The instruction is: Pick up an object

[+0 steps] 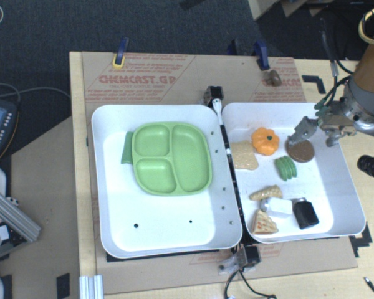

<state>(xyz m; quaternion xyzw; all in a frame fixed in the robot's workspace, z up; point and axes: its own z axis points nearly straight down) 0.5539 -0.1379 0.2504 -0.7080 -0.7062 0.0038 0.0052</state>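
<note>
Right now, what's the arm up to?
Gripper over right bin, fingers open. Nothing held. Brown disc just below. Orange pumpkin beside it.

In the right bin [346,185] lie an orange pumpkin [265,141], a brown round disc [301,151] just beside it, a tan flat piece [244,156], a green ridged item [286,167], a black block [305,213] and two pale wedges [265,223].

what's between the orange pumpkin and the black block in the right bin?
In the camera view, the green ridged piece lies between the orange pumpkin and the black block, with bare white bin floor around it.
</note>
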